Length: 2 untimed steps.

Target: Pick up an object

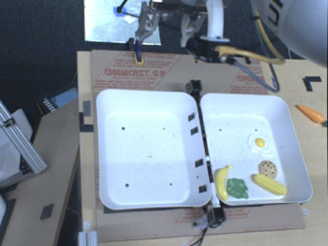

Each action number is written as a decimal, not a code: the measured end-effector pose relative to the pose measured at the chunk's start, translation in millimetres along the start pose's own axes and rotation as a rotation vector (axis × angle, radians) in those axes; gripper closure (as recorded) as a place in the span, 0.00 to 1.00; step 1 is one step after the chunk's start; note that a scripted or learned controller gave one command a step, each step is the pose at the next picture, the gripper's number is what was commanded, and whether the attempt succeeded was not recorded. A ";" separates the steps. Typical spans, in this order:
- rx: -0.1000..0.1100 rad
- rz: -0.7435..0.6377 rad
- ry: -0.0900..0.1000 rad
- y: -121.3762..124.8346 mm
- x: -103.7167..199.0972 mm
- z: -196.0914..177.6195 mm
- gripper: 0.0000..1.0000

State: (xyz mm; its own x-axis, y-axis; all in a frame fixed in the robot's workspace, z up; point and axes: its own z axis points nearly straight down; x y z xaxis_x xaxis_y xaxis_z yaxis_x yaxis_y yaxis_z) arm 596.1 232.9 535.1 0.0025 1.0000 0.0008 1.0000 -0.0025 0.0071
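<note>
5 toy foods (248, 178), right bin (287, 111)

The worktop (87, 76) is pale wood, covered by a brown sheet (154, 68) printed in red letters. On the sheet two white bins sit side by side, edges touching: the left bin (102, 137) and the right bin (292, 132). An orange carrot (311, 113) lies on the worktop just beside the right bin's far right corner. A yellow clip (138, 58) sits at the sheet's far edge.
</note>
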 end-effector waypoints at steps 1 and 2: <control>0.006 -0.008 0.001 -56.5 -2.7 -1.1 0.00; 0.002 -0.009 0.002 -54.2 -2.2 -12.0 1.00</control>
State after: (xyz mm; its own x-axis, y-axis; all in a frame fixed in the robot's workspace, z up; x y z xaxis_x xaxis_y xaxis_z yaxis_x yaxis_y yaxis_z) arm 541.8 230.8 546.7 -0.0065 1.0000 0.0033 1.0000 0.0065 0.0048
